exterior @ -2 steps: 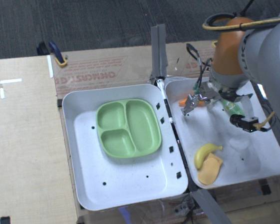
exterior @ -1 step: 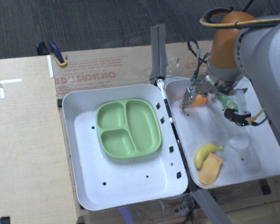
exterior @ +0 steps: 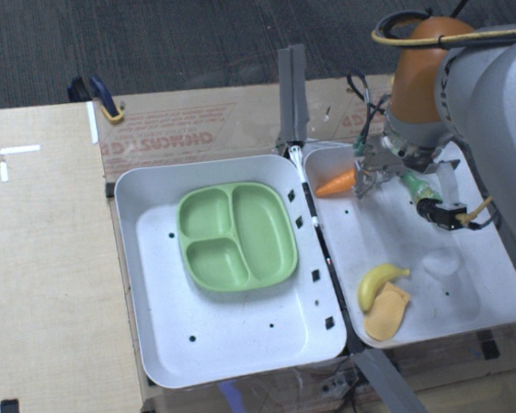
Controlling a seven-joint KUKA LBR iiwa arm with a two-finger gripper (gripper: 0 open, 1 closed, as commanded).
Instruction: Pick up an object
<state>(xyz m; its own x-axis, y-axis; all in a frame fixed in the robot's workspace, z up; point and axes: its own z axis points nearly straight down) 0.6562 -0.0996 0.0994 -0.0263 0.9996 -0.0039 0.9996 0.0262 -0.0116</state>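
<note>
- Camera view, left bin [exterior: 147, 288]: holding a green divided plate [exterior: 237, 237], three compartments, lying flat toward the far side.
- Right bin [exterior: 491, 299]: carrot [exterior: 334, 184] in the far left corner; banana [exterior: 380, 282] touching a tan slice [exterior: 387, 312] near the front.
- Gripper [exterior: 364, 179] low beside the carrot; grip state impossible to tell.

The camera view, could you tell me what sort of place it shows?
Probably a robot grasping test bench: two white bins, toy food such as a banana and carrot, and the arm's end effector reaching in.
</note>
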